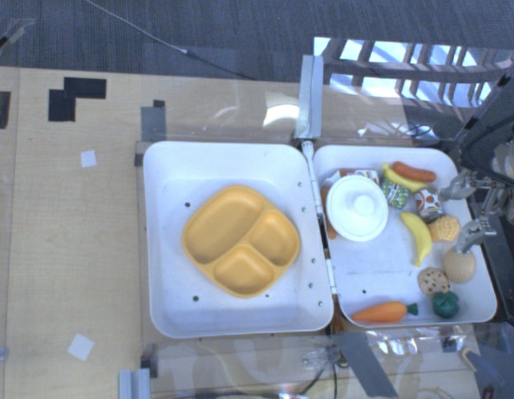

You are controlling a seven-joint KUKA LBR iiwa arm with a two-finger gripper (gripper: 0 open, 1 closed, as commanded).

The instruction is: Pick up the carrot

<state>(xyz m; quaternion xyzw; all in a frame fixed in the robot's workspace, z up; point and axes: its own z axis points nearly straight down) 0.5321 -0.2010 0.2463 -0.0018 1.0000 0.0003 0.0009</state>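
Carrot is lying lengthwise along the right bin's near wall, down-left of my claw; claw state I cannot tell.

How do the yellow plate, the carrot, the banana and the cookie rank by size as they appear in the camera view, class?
1. Yellow plate, by far the largest.
2. Carrot and banana: they look about alike in length, so I will not rank them.
3. Cookie, the smallest.
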